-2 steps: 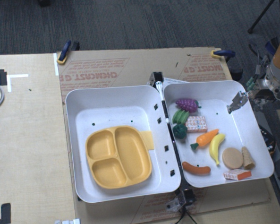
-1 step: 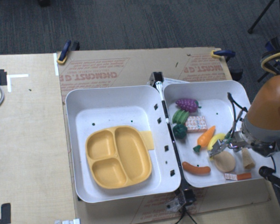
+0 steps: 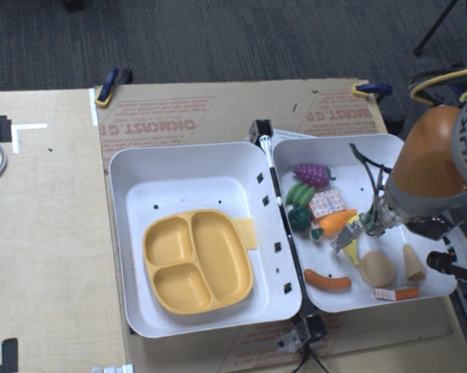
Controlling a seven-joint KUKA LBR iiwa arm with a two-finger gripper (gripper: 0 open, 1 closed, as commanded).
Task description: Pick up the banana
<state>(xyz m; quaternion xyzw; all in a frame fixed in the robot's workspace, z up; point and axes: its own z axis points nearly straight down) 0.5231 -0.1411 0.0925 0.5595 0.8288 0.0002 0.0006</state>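
Nearest the camera, at the right bin's (image 3: 429,294) near wall, lay a small red and white item (image 3: 398,293) whose markings were too small to read. Just beyond it sat a beige rounded piece (image 3: 377,269) with a toy cone (image 3: 413,264) to its right and a red-orange sausage (image 3: 328,281) to its left. In the left bin (image 3: 129,227) a yellow divided plate (image 3: 197,260) lay flat, with a pale yellow sheet (image 3: 247,233) showing from under its right edge. The banana (image 3: 349,251) lay near the middle of the right bin, a short yellow length showing just below the gripper (image 3: 364,227) and partly covered by it. The grey arm (image 3: 425,166) came in from the right, its orange band bulking over the bin's right wall and its wrist angled down and leftward, so that the gripper sat low over the banana; whether the claw was apart, together or clamped on anything could not be told. Dark letters on the arm at the right edge were cut off. Just left of the gripper lay an orange carrot (image 3: 334,221), then a white packet (image 3: 327,203) with red print too fine to read, a dark green broccoli (image 3: 300,217), a green vegetable (image 3: 301,193) and, farthest, purple grapes (image 3: 311,173). Beyond both bins the cardboard sheet (image 3: 158,115) bore red printing that stood reversed and could not be read with confidence, and blue clamps (image 3: 107,85) held its far corners.
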